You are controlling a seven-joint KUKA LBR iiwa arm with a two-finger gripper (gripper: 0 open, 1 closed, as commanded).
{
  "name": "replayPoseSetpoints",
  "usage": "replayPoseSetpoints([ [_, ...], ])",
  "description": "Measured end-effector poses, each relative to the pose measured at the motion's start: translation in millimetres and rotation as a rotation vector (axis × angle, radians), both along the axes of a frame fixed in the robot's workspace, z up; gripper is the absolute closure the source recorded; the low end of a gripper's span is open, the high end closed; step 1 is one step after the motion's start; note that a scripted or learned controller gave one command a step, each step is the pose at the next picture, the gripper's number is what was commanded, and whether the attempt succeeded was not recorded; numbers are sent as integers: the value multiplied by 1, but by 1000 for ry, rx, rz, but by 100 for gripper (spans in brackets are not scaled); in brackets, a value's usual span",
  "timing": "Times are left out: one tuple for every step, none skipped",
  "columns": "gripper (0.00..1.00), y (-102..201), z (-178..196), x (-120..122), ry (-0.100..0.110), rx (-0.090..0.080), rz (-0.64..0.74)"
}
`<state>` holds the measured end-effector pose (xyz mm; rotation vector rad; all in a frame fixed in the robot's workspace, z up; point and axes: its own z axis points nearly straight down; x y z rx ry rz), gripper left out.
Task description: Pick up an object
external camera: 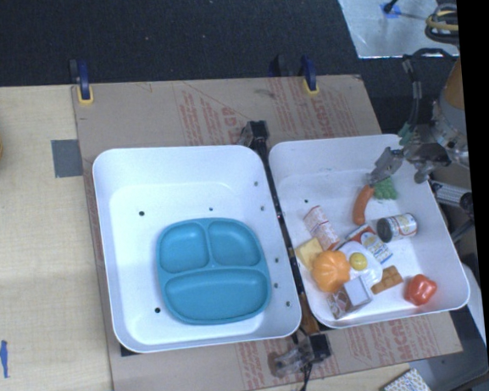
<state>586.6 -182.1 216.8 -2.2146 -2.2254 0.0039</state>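
My gripper [387, 167] reaches in from the right over the far right part of the right bin [327, 162]. It hangs just above the green top [385, 190] of a toy carrot [362, 205]. A small dark can [398, 226] lies in front of the carrot. Nearer the bin's front lie an orange [330, 270], a red pepper [419, 289] and a striped little tube [319, 224]. Nothing shows held in the gripper.
The left bin [126, 201] holds a blue divided plate [213, 270]. In the right bin's front half a yellow wedge [308, 251], a fried egg [358, 262], a brown cracker [390, 278] and a small box [355, 296] crowd together. Clamps [83, 81] pin the cardboard.
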Motion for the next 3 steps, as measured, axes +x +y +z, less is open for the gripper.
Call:
replayPoseSetpoints([
  [0,-4,-91,57,5,0,4],
  [0,10,-123,22,-5,-6,-1],
  [100,7,-108,25,-10,-9,0],
])
